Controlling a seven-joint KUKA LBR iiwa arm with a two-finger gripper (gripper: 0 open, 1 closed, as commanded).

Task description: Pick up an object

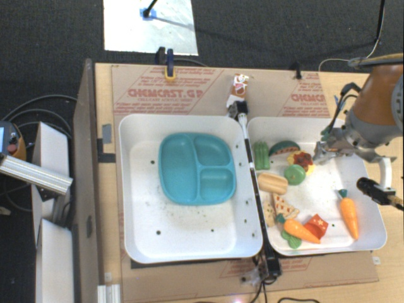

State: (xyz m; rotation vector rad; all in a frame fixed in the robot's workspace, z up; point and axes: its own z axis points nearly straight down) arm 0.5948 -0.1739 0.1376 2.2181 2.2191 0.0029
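The jaws could not be made out clearly enough to say whether they were open or closed; the gripper hung low over the right bin, near its back right part, with nothing visibly between its tips. Just beside it to the left lay the red and yellow toy and the green round piece, the nearest candidates for picking. Farther out sat the bread roll, the green pod, the pizza slice, one carrot by the front wall, the red block and another carrot to the right. The step seemed to be the approach, and next called for settling onto one piece clear of its neighbours. The left bin held a blue divided plate; both bins rested on a cardboard sheet over dark carpet.
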